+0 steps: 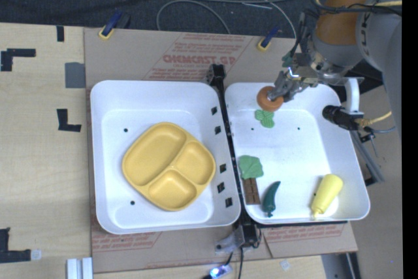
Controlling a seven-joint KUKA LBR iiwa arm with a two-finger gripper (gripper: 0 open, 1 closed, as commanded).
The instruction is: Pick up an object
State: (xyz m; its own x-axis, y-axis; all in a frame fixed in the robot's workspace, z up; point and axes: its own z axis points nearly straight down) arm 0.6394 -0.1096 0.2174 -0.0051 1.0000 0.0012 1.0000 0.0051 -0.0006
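I see the hand at the right bin's far edge, pinching a carrot, its green top hanging below. Looks lifted; I judge pick mostly done, hold unconfirmed.

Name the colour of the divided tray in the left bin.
Yellow: the divided tray, seen in the camera view.

grey arm w/ a big round orange band near the top. yellow & black cables loop round it. small silver end effector, black knob w/ a white bracket beside.
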